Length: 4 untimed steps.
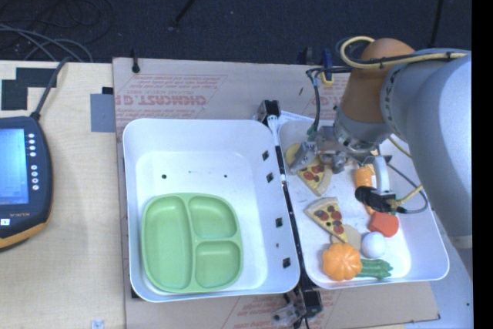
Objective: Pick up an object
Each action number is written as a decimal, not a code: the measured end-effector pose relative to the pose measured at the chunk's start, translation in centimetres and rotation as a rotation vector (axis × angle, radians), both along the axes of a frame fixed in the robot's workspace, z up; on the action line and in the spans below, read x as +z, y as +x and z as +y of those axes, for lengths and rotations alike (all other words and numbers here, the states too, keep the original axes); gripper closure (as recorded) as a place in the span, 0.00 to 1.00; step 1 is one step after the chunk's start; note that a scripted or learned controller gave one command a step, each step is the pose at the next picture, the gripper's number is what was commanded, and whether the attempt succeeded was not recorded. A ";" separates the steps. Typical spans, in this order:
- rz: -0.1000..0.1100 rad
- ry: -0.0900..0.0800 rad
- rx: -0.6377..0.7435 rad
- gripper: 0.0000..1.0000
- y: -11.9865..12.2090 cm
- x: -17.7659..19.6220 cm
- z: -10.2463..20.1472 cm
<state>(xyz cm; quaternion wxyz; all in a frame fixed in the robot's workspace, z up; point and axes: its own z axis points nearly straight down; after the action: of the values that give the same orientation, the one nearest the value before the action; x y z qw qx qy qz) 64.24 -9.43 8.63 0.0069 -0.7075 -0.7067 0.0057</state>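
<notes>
My gripper (327, 160) reaches down into the right bin (420, 262) at its upper left, just over a pizza slice toy (313, 175). A second pizza slice (327, 214) lies below it. An orange pumpkin toy (341, 261), a white egg (373, 244), a red tomato-like toy (384, 224), a green pepper piece (376, 268) and an orange toy (364, 176) lie in the same bin. The wrist hides the fingertips.
The left bin (154, 142) holds a green divided plate (192, 243). A tablet-like pendant (19, 173) lies on the bench at far left. The arm's grey body (435, 127) covers the right bin's upper right. A black divider (281, 196) runs between the bins.
</notes>
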 end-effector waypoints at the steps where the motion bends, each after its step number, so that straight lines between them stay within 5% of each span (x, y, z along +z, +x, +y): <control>1: -0.011 -0.004 0.001 0.00 -0.3 0.1 1.0; 2: -0.013 -0.002 -0.002 0.00 -1.2 0.1 1.2; 3: -0.007 -0.001 -0.005 0.00 -10.2 0.0 -2.4; 4: -0.013 0.000 -0.004 1.00 -9.8 1.1 -2.3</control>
<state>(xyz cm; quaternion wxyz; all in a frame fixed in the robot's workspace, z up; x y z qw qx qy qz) 54.43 -11.73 9.74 0.0022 -0.7090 -0.7052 0.0012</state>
